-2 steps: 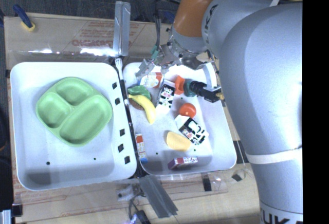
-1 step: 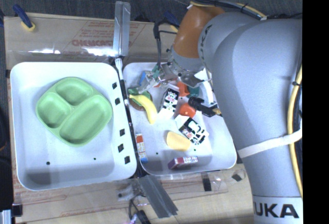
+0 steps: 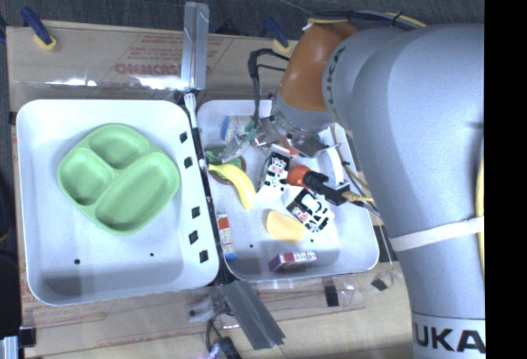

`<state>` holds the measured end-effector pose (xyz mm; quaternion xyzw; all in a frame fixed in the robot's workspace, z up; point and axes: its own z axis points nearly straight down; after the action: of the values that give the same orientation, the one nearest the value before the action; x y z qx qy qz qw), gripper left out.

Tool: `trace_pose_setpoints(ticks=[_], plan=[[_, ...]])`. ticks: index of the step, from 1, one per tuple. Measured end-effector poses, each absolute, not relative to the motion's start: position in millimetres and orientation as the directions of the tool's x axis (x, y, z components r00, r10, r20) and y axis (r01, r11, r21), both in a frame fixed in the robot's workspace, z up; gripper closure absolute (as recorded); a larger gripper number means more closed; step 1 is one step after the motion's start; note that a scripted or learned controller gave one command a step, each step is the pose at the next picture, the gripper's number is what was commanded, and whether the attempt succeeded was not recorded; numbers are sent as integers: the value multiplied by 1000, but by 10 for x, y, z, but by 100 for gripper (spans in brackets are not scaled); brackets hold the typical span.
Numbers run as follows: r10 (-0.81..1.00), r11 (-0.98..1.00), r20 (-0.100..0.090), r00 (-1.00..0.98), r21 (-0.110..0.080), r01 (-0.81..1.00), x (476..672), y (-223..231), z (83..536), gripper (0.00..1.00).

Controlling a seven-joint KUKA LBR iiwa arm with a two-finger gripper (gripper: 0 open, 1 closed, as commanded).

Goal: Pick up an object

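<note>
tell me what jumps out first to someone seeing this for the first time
The big grey arm with its orange band fills the right side, reaching down into the right bin. In the left bin sits a green divided plate, alone and bright against the white. Under the arm the right bin is cluttered: a banana, a yellow wedge and small boxes.

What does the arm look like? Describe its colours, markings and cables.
The arm is bulky, rounded and light grey, with an orange band above the wrist. White "KUKA" lettering sits near its base, and a pale strap wraps the lower body. Black cables loop beside the wrist. The pincer carries black-and-white patterned blocks with an orange piece.
</note>
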<state>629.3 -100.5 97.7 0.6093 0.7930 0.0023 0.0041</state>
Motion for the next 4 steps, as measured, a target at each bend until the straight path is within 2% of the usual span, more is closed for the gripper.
trace_pose_setpoints(ticks=[1,2,3,4], plan=[[941,337,-5,-337,11,941,6018,-971,979,0],[966,260,-4,-260,11,966,5718,-1038,978,0],[917,399,-7,-399,12,917,5391,-990,978,0],[955,298,-4,-298,12,955,5140,-1032,973,0]])
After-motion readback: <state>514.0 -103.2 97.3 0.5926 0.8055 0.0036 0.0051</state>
